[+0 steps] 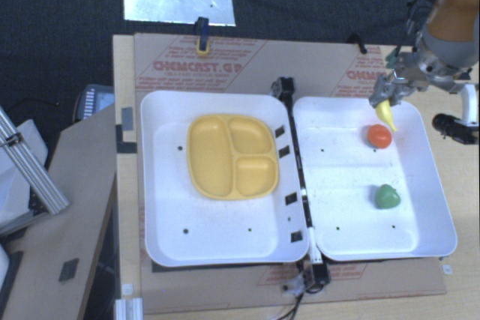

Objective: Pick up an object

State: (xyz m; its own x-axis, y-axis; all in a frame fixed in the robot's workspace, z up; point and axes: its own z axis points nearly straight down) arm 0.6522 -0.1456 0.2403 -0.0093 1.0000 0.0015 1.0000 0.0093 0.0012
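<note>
Camera view puts the gripper (387, 103) at the upper right of the frame, raised over the right bin (431, 236), and we record its fingers clamped on a yellow object (385, 114) hanging point-down beneath them. We judge the lift under way, the orange ball (379, 136) just below and the green object (387, 196) lower down left untouched.

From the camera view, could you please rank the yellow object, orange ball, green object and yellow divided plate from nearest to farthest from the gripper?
Measured from the gripper, at the right bin's far edge:
1. Yellow object, hanging at the gripper's tip.
2. Orange ball, just below it in the right bin.
3. Green object, nearer the camera in the same bin.
4. Yellow divided plate, in the left bin.
</note>
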